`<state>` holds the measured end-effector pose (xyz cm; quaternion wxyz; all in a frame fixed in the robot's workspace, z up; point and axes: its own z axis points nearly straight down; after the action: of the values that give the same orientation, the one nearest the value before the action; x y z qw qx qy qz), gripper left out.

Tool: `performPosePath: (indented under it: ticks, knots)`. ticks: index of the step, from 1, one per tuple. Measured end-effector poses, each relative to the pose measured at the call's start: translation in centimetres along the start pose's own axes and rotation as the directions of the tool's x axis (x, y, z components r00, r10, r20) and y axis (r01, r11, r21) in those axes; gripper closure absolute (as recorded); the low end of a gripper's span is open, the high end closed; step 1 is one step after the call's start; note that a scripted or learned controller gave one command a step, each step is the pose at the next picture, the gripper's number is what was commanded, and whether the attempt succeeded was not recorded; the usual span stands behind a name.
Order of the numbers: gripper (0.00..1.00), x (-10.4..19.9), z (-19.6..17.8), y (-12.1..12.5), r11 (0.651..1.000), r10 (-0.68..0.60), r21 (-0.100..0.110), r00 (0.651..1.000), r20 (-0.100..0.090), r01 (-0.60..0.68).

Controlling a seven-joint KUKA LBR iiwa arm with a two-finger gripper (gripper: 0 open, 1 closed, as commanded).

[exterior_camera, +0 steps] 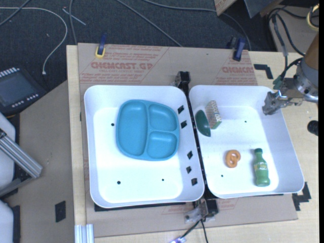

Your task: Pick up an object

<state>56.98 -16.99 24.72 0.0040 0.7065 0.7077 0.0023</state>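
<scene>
On the counter (76,135), the left bin (101,186) is holding a blue divided plate (148,130). Beside it, the right bin (288,151) is carrying a dark green piece (203,123), an orange pretzel (232,159) and a green bottle (261,167). At that bin's far right rim I am hovering my gripper (272,104), grasping nothing.

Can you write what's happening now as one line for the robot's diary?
gripper: over right bin's far right rim | holding: nothing seen | right bin: green bottle, pretzel | left bin: blue plate
</scene>
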Motion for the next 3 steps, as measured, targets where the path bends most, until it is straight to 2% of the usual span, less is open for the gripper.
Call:
performPosePath:
  ticks: [1,2,3]
  knots:
    - [1.0,0.0,0.0,0.1,1.0,0.0,0.007,1.0,-0.002,0.0]
    - [1.0,4.8,0.9,0.2,1.0,-0.003,0.011,1.0,-0.005,0.003]
    - [1.0,10.8,1.1,-1.3,1.0,-0.004,0.012,1.0,-0.006,0.004]
